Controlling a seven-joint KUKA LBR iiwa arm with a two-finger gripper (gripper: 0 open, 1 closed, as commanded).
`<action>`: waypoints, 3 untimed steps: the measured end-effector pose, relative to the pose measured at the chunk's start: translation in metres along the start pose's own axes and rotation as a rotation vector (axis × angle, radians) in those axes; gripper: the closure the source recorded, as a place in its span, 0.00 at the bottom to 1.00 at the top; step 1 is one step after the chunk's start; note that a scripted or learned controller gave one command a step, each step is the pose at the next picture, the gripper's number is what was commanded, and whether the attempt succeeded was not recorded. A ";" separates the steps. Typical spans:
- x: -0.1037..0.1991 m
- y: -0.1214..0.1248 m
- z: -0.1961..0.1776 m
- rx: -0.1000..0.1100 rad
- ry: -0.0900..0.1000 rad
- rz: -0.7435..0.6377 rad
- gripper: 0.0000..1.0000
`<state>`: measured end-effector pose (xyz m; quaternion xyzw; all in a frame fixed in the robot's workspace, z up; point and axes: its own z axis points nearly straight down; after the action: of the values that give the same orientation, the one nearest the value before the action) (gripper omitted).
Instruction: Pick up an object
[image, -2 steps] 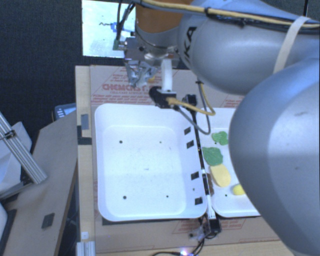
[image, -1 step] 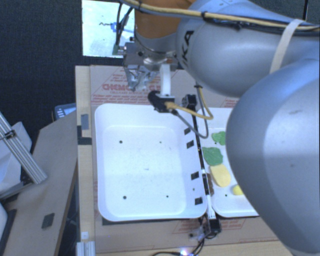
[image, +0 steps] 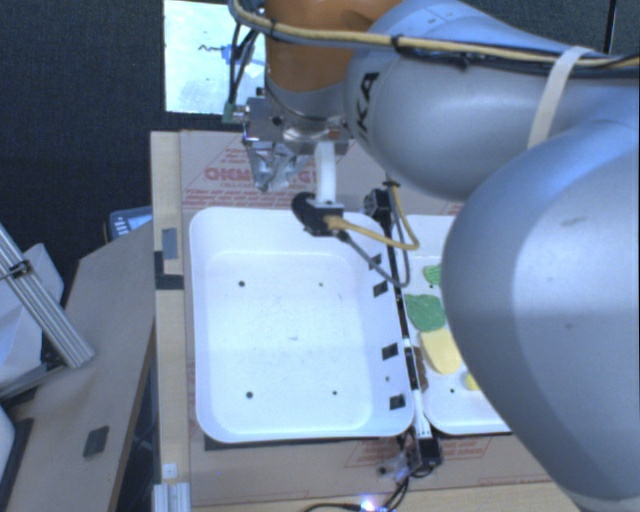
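Observation:
My gripper (image: 277, 172) hangs high over the far rim of the left white bin (image: 205, 320), near its back edge and just under the orange wrist band. Nothing shows beneath it. In the right bin (image: 452, 412), a green object (image: 427, 313) lies by the left wall with a yellow object (image: 441, 351) just in front of it. A smaller green piece (image: 432, 272) sits farther back. My own grey arm hides most of that bin.
A black cable clamp and yellow cable (image: 330, 220) dangle over the divide between the bins. A metal rail (image: 45, 310) leans at the left beside the cardboard bench. The arm's bulk (image: 540, 300) covers the right side.

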<state>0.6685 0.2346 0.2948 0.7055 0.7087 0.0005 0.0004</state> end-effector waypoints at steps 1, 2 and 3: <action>-0.119 0.000 0.018 0.002 -0.005 0.014 1.00; -0.084 0.000 -0.018 -0.004 0.002 -0.001 1.00; -0.044 0.000 -0.028 -0.003 0.002 -0.002 1.00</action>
<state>0.6686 0.1907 0.3224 0.7048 0.7094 0.0022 0.0005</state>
